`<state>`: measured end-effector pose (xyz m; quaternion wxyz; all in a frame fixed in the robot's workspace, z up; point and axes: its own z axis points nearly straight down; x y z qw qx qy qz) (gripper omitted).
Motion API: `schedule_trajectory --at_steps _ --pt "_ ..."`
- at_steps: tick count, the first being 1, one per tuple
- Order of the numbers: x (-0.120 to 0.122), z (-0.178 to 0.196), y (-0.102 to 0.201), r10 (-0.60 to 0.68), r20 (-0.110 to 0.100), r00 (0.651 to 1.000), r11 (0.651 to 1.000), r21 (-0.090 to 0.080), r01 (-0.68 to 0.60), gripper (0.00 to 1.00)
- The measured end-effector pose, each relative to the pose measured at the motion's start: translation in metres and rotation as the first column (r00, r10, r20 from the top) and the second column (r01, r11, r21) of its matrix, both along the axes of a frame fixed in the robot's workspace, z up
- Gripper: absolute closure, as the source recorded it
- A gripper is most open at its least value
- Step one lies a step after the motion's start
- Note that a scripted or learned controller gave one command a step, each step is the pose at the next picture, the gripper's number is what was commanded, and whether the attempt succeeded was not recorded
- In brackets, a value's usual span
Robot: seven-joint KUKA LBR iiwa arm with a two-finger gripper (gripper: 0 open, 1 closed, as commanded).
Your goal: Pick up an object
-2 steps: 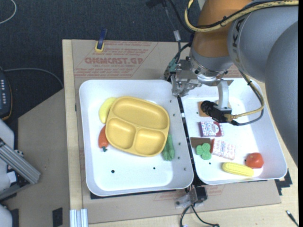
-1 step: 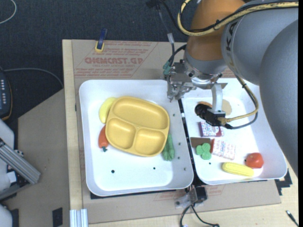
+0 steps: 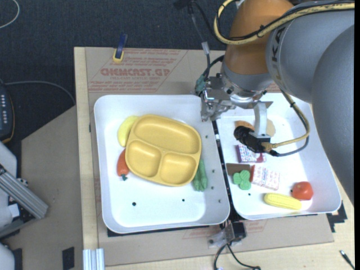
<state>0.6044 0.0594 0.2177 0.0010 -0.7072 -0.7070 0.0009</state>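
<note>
A white bin (image 3: pixel 107 151) is seen left of the pincer (image 3: pixel 209 112), and a second white bin (image 3: pixel 322 176) just to its right. Both are borne by a printed cardboard sheet (image 3: pixel 140 72). A blue-and-yellow clamp (image 3: pixel 119 48) is fixed well left, at the sheet's far edge.

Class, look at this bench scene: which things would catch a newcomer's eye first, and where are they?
The big yellow divided tray fills the left bin, partly covering a banana and a red item. The grey arm's orange band looms over the right bin, where small toy foods lie, including a tomato and corn.
</note>
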Motion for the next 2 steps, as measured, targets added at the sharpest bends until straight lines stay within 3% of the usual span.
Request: schedule_trajectory --at_steps 2 --pt "0.003 0.017 0.004 0.0 0.006 1.0 1.0 0.0 0.0 1.0"
